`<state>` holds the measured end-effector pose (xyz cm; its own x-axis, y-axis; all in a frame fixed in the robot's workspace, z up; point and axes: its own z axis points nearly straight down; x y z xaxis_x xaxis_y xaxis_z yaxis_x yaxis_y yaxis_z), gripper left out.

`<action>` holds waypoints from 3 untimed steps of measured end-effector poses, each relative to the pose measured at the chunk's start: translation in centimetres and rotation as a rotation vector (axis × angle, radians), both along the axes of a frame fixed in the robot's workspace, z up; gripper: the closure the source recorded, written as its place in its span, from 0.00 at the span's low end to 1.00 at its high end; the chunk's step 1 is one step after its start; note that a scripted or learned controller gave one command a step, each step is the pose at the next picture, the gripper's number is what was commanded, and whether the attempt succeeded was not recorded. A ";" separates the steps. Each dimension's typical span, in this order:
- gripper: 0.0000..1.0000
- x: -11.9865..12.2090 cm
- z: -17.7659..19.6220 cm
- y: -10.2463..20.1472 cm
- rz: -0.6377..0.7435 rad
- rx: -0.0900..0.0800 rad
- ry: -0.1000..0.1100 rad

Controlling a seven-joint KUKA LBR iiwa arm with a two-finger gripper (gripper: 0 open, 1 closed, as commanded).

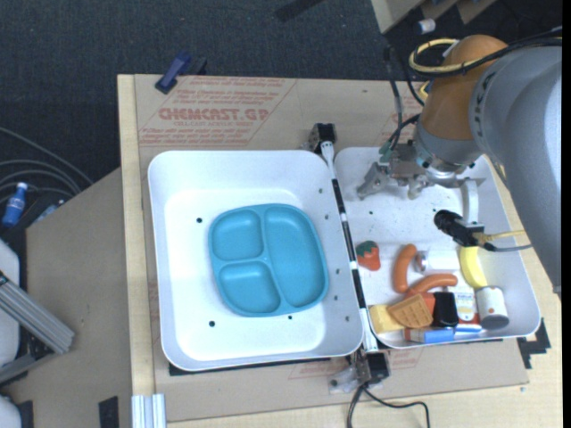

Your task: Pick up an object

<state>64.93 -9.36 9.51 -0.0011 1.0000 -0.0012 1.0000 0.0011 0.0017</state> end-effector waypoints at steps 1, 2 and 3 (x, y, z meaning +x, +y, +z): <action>0.00 -11.3 -1.0 -2.6 -0.003 0.001 0.004; 1.00 -11.3 0.0 -2.5 -0.002 0.002 0.001; 1.00 -7.1 13.9 4.7 0.001 0.002 -0.001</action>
<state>57.85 -4.64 23.41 -0.0017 1.0000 0.0008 1.0000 0.0017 0.0026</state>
